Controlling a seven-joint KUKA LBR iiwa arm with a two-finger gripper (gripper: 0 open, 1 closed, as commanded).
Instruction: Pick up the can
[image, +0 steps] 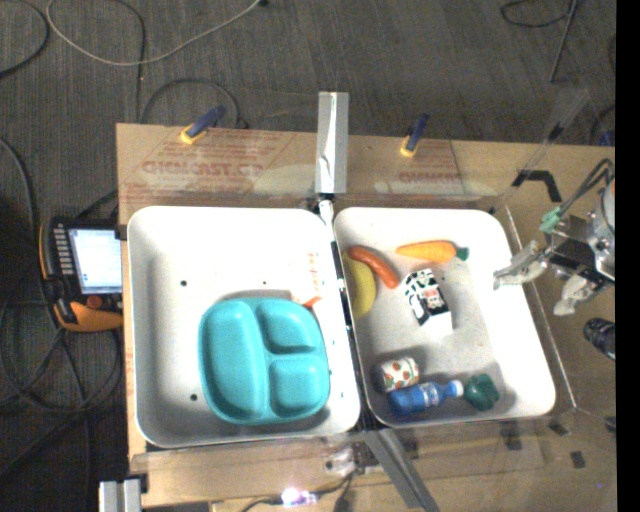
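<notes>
The can (399, 374) is small and white with red spots. It lies on its side near the front of the right bin (520, 330), just above a blue bottle (425, 396). My gripper (541, 283) hovers over the right rim of that bin, well to the right of and behind the can. Its two pale fingers (514, 269) are spread apart with nothing between them, so it is open.
In the right bin also lie a carrot (430, 251), a red pepper (372, 263), a banana (364, 291), a black-and-white carton (427, 297) and a dark green object (482, 392). The left bin (160, 300) holds a teal divided plate (265, 360).
</notes>
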